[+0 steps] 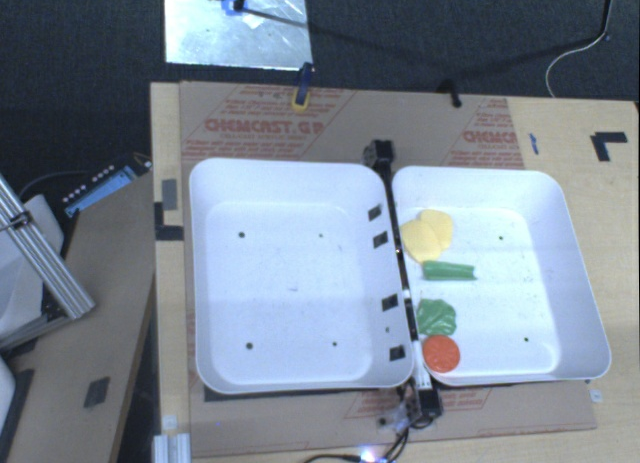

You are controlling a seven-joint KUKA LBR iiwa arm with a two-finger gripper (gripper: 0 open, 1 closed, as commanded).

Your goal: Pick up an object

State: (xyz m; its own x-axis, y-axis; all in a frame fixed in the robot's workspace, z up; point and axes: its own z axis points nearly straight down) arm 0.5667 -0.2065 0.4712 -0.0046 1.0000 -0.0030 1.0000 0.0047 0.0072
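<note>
A silver sheet [237, 11], perhaps foil, lies beyond the cardboard [330, 121].

Two white bins: left bin [290, 281] plain white with small dark dots; right bin [500, 281] white, faintly speckled. In right bin, along 9 o'clock wall: pale yellow piece [428, 235] toward 11 o'clock, dark green strip [447, 270], leafy green piece [436, 316], orange-red round piece [441, 353] at 7 o'clock. Black clips [385, 271] along seam. Tan cardboard sheet [330, 121] with red lettering. Shiny silver sheet [237, 9] at 12 o'clock, over dark blue-grey carpet [70, 61].
</note>
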